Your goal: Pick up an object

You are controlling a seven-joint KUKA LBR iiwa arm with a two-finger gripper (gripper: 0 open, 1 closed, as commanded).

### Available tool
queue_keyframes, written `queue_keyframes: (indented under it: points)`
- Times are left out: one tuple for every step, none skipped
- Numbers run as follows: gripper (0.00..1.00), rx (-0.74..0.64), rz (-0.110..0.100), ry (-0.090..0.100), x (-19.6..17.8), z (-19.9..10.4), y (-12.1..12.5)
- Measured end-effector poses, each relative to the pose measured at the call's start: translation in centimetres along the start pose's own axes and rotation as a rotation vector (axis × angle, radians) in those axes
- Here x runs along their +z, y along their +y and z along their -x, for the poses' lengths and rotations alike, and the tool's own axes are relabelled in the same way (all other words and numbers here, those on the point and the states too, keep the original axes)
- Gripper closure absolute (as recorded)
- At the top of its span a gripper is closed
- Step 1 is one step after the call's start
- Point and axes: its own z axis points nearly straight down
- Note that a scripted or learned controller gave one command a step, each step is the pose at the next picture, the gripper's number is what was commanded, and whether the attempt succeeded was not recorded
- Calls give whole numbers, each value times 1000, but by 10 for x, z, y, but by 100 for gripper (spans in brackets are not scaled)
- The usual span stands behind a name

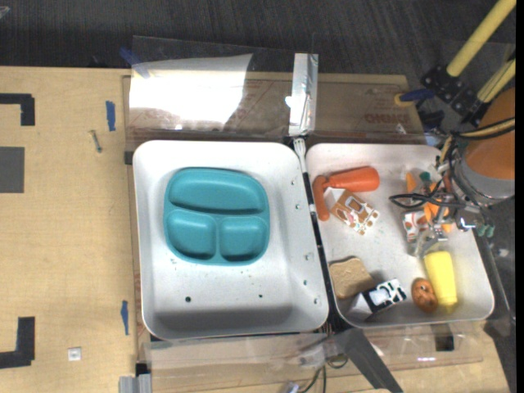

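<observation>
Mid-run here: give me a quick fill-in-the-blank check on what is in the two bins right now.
1. The teal divided tray lies in the ____ bin of the camera view.
2. The tray has ____ compartments.
3. The yellow object lies in the right bin, just below the gripper, with a small brown ball at its ____ side in the view.
4. The orange object lies near that bin's ____ edge in the view.

Missing words: left; three; left; top

Bright overhead light is flooding both bins evenly. Glare is blazing off the clear plastic sheet [190,95] beyond the left bin's [155,301] far edge. Shadows are staying soft.
</observation>
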Motion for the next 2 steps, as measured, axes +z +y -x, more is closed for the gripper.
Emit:
queue_keyframes:
  points:
    - [0, 59, -2, -1, 1, 1, -3]
    - [0, 123, -2, 0, 1, 1, -4]
